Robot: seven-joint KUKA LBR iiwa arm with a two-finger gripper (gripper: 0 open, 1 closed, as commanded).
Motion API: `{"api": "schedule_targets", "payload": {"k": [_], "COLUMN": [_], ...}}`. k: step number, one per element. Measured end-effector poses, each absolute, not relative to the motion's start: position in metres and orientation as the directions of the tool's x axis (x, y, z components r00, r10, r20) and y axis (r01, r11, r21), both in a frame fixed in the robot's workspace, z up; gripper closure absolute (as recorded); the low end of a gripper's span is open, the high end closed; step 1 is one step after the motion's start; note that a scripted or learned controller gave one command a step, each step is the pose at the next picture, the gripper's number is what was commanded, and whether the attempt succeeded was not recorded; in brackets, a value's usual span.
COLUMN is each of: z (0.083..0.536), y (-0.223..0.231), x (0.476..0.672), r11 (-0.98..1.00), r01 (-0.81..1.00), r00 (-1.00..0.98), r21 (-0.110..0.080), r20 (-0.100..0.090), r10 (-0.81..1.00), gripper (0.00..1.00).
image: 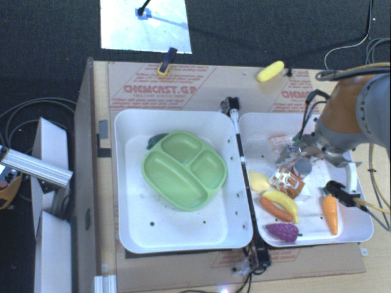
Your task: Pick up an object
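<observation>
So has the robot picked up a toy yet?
Not that I can see. Done: the arm has reached into the right bin, and its gripper is low beside the snack packet. In hand: nothing I can see lifted. The banana, both carrots and the grapes lie on the bin floor. Left: grab one and raise it.

toys (282,197) crowd right bin (357,227) — left corners open
</observation>
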State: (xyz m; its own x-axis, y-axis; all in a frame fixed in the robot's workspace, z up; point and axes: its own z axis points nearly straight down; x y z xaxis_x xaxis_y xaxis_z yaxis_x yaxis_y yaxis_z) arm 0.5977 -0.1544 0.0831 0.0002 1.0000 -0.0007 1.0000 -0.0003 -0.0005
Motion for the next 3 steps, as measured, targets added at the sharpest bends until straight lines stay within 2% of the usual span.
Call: {"api": "schedule_targets", "payload": {"k": [1, 2, 3], "z": [0.084, 0.095, 0.166], "y": [-0.160, -0.160, -0.103], "x": [0.564, 0.566, 0.570], "r11": [-0.001, 0.002, 0.009], "r01": [1.000, 1.000, 1.000], "r00": [0.001, -0.002, -0.009], "r21": [-0.002, 0.004, 0.006], "r20": [0.000, -0.001, 0.001], "r10": [1.000, 1.000, 1.000], "gripper": [0.00, 1.00, 1.00]}}
